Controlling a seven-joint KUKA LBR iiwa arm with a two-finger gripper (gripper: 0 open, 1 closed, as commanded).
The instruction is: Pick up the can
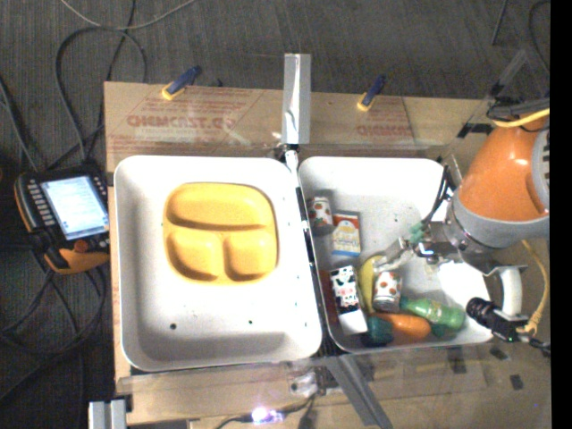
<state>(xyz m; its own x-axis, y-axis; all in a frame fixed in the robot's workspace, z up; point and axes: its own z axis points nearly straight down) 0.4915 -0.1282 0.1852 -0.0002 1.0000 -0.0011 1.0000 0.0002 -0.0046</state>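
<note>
You see the gripper [399, 256] low in the right bin [393, 172], near its front edge, and you cannot tell how it is set. The can [386, 290], white with red spots, stands just beneath and in front of it, beside the banana [367, 277]. A second can [321, 213] lies by the bin's left wall, well apart from the gripper.
</note>
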